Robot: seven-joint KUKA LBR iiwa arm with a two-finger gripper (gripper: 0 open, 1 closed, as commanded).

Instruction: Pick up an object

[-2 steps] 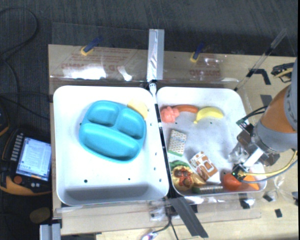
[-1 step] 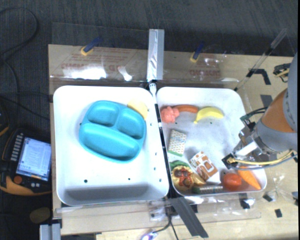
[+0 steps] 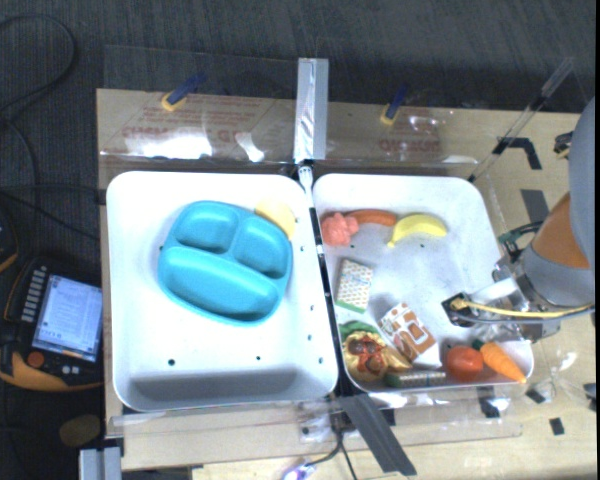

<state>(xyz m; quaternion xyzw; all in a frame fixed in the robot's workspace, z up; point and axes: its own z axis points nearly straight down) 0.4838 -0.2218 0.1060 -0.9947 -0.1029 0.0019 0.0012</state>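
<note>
Dark carpet is seen around a wooden bench, on which two white bins are set side by side. The gripper is positioned over the right side of the right bin. Whether it is apart or together cannot be told, and nothing is seen held in it.

The red tomato is taken as a likely target. It is found just beside the gripper, towards the bin's near wall. An orange carrot lies against it on the arm's side, and an orange-and-white carton is placed just past it on the side away from the arm.

The tomato is seen as a small, round, glossy red piece. It is judged to be a light plastic toy, stiff but smooth, so slipping is to be expected. It would best be taken from above across its widest part, with the closing line kept clear of the carrot and the bin wall. Farther from the gripper, a banana is laid near the far wall.
</note>
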